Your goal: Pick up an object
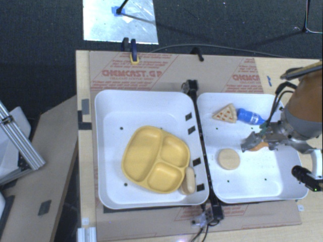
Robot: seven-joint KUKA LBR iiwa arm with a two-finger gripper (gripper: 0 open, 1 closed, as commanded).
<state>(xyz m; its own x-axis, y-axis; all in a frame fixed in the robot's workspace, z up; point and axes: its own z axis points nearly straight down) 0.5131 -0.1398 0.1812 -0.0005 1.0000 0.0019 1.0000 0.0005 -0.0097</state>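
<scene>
In the right bin (pixel 252 193) my gripper (pixel 254 143) hangs low over the bin's middle, reaching in from the right. A small orange object (pixel 259 146) lies right under it, mostly covered by the gripper; I cannot see whether it is held. A round tan disc (pixel 229 159) lies just left of the gripper and slightly nearer the front. Farther back are a pizza-slice toy (pixel 225 114) and a blue object (pixel 249 116), side by side.
The left bin (pixel 108 135) holds a yellow divided plate (pixel 155 158) with a beige roll-shaped piece (pixel 189 180) against its lower right rim. A black divider (pixel 200 135) runs between the bins. The arm's grey body (pixel 308 110) covers the right bin's far right side.
</scene>
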